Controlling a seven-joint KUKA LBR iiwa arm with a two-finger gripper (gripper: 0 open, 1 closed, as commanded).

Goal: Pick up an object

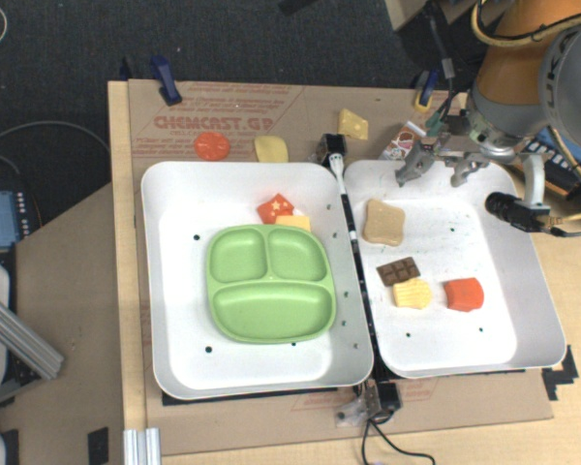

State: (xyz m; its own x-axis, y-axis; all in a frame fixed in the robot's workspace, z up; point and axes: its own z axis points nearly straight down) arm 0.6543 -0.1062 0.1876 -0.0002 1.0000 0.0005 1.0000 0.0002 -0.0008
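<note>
Orange block: a small orange block (464, 294) lies on the floor of the right bin (523, 347), toward its near right part, apart from the other pieces.
Yellow piece: a pale yellow piece (413, 294) sits just left of the orange block, touching a brown chocolate-like square (398, 271) at its far left corner.
Toast: a tan toast slice (383, 222) lies near the right bin's far left corner, close to the wall shared with the left bin.
Left bin: the left bin (169, 260) carries a green divided plate (269, 283) at its centre; a red block with a white star (275, 207) and a yellow block (293, 223) touch each other just beyond the plate's far rim.
Bench beyond the bins: a red round piece (212, 146), a pale yellow lump (270, 149), a yellow wedge (352, 124) and a small printed carton (400, 143) lie on the brown board past the far edges of the bins.
Gripper: the gripper (440, 169) hangs over the right bin's far edge, its two fingers spread apart with nothing between them, well apart from the orange block.
Arm: the grey arm with its orange band (537, 27) comes in from the far right corner and bends down toward the bin.
Obstruction: nothing lies over the objects in the right bin.
</note>
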